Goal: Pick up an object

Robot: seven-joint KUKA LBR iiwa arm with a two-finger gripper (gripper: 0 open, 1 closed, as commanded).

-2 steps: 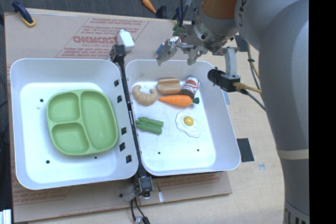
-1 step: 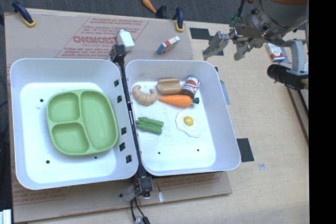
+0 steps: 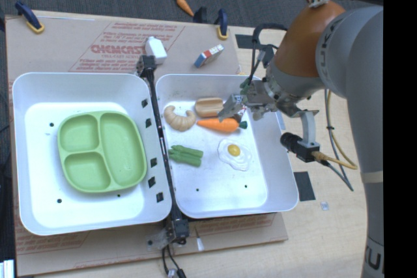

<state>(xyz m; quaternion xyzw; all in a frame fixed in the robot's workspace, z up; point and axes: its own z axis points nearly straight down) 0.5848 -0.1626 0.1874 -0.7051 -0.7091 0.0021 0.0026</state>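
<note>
The right bin (image 3: 277, 195) holds several toy foods: a tan croissant (image 3: 177, 118), a hot dog bun (image 3: 208, 105), an orange carrot (image 3: 218, 125), green beans (image 3: 186, 154) and a fried egg (image 3: 234, 153). My gripper (image 3: 236, 114) hangs low over the bin's upper middle, at the right end of the carrot and just right of the bun. It looks open, with one finger by the bun and the other by the carrot's green tip. Nothing sits between the fingers.
The left bin (image 3: 26, 205) holds a green divided plate (image 3: 101, 151). On the cardboard behind the bins lie a small red, white and blue box (image 3: 208, 56) and a white block (image 3: 155, 49). A black divider (image 3: 155, 133) separates the bins. Cables (image 3: 335, 159) trail off the arm at the right.
</note>
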